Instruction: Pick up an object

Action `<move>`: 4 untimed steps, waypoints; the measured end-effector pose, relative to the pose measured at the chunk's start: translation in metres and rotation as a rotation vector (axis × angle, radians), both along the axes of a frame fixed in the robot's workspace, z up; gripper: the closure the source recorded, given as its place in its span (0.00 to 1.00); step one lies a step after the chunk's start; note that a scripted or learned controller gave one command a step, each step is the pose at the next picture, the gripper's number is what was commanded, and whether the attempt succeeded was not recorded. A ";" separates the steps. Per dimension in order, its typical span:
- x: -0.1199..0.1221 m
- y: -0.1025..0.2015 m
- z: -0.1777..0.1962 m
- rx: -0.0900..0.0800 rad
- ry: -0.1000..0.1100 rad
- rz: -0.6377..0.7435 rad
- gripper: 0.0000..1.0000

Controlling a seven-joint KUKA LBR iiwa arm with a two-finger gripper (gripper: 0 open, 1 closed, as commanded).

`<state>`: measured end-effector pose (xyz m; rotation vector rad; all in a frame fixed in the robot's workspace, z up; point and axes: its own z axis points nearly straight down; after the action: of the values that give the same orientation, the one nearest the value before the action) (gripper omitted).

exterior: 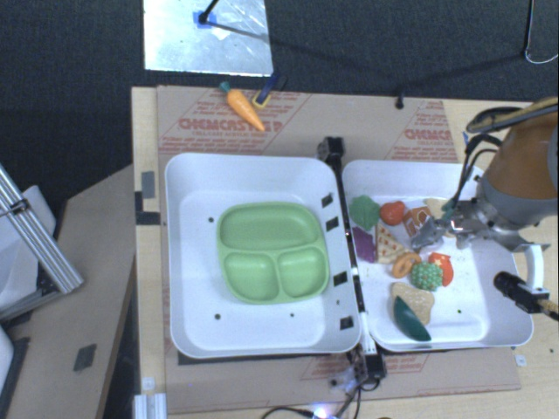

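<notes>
The right bin (498, 317) holds a pile of toy food: a green leafy piece (364, 210), a red tomato (393, 213), a purple piece (364, 244), a cracker slice (385, 243), a green bumpy ball (426, 275) with a red piece (444, 267) beside it, a tan bread piece (414, 299) and a dark green piece (410, 321). My gripper (425, 232) reaches in from the right and hangs low over the pile's middle, just above the bumpy ball and right of the tomato. Its tips blend with the items below.
The left bin (188, 260) bears a green divided tray (271, 251). A toy carrot (244, 109) lies on the cardboard behind the bins. A silver sheet (208, 24) sits further back. A black part of the arm (522, 292) overhangs the right bin's right edge.
</notes>
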<state>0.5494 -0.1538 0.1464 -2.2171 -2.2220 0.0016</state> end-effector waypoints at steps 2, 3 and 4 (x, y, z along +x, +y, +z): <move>0.003 0.001 -0.052 -0.014 -0.031 -0.001 0.00; -0.003 0.004 -0.050 -0.003 -0.009 -0.001 1.00; 0.005 0.012 0.004 -0.003 -0.009 0.003 1.00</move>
<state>0.5544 -0.1416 0.1504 -2.2198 -2.2312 -0.0059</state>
